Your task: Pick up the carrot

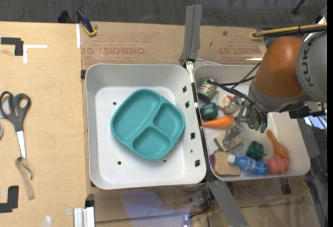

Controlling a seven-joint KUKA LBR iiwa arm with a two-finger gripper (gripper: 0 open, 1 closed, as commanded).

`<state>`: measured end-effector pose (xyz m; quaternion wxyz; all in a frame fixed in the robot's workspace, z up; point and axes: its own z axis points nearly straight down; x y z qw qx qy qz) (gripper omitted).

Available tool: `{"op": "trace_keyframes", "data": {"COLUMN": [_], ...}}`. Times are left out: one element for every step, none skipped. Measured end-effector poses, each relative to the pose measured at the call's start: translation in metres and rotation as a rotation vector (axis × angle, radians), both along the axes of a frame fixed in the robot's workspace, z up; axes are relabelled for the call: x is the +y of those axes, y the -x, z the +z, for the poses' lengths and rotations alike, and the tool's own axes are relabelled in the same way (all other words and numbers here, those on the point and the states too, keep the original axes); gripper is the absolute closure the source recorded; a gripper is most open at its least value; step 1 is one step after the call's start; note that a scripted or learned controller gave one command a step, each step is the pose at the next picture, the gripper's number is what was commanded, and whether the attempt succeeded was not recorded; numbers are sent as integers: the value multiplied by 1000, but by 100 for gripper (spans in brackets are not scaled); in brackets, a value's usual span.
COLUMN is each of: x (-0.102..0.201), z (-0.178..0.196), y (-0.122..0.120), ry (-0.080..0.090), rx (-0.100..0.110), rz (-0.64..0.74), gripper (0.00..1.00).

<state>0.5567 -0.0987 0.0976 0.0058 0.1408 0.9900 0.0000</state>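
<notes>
The carrot point(217, 123) is an orange tapered piece lying flat in the right bin point(294, 169), near its left wall, with the thin tip pointing left. My gripper point(237, 125) reaches in from the right and hangs low just off the carrot's thick right end, above a speckled green-and-white packet point(229, 140). The carrot looks to be resting on the bin floor. The grey wrist and its cables cover the space right behind the carrot.
Around the carrot lie a green round toy point(209, 111), a labelled can point(210, 90), a bread slice point(226, 164), a blue bottle point(250, 163), a dark green block point(255, 149) and an orange-pink toy point(277, 152). The left bin point(99, 116) holds a teal divided plate point(148, 124).
</notes>
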Motion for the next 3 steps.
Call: {"op": "trace_keyframes", "data": {"x": [5,3,3], "z": [0,1,11], "y": [-55,-43,-44], "ry": [1,1,2], "rx": [1,-3,-4], "rz": [170,100,103], "gripper": [0,0,100]}}
